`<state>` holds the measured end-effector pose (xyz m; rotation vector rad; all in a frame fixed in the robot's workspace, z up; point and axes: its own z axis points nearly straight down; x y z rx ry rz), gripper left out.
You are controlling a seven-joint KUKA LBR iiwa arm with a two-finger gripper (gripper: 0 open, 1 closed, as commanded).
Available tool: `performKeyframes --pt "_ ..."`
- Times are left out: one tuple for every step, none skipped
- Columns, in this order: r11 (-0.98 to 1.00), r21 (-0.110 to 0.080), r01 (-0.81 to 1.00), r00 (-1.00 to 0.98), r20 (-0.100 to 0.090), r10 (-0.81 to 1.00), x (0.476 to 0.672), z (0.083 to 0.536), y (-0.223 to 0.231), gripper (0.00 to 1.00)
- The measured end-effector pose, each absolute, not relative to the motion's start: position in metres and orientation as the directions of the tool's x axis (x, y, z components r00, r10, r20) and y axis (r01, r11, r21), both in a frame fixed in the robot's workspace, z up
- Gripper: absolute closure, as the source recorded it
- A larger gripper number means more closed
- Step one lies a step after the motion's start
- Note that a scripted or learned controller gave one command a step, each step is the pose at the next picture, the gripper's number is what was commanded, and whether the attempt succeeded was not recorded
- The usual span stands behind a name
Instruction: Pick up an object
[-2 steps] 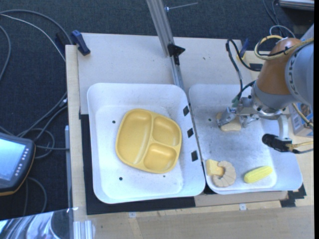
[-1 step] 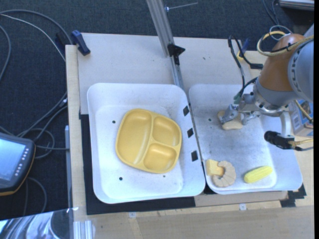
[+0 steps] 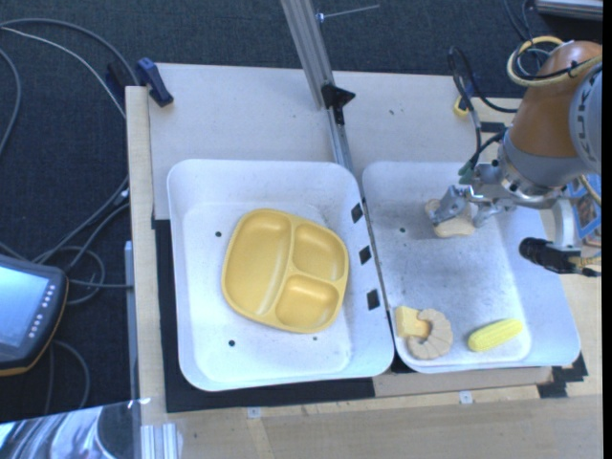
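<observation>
1. The fingers (image 3: 449, 208) are seen low in the far part of the right bin (image 3: 478, 275), set around a small tan, bread-like object (image 3: 453, 225); the piece appears pinched between them, though the exact contact is hard to make out at this size.
2. Whether the tan object is lifted or touching the bin floor cannot be told.
3. The gripper (image 3: 453, 214) is carried by the grey arm (image 3: 550, 132), whose orange band is cut off by the right side of the view.
4. Near the front rim of the right bin, a round tan toy food with a yellow piece (image 3: 426, 331) is seen, its kind unclear; just to its right lies a yellow corn cob (image 3: 495, 334).
5. In the left bin (image 3: 191, 256) a yellow divided plate (image 3: 284, 271) with three compartments is laid flat.
6. Both bins are borne by the pale tabletop (image 3: 249, 113), with a metal pole (image 3: 304, 27) rising from its far edge.
</observation>
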<state>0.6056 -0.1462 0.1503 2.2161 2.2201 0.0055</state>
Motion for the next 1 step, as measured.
performKeyframes --pt "0.002 0.008 1.0 -0.002 -0.002 1.0 0.6049 0.2152 -0.1477 1.0"
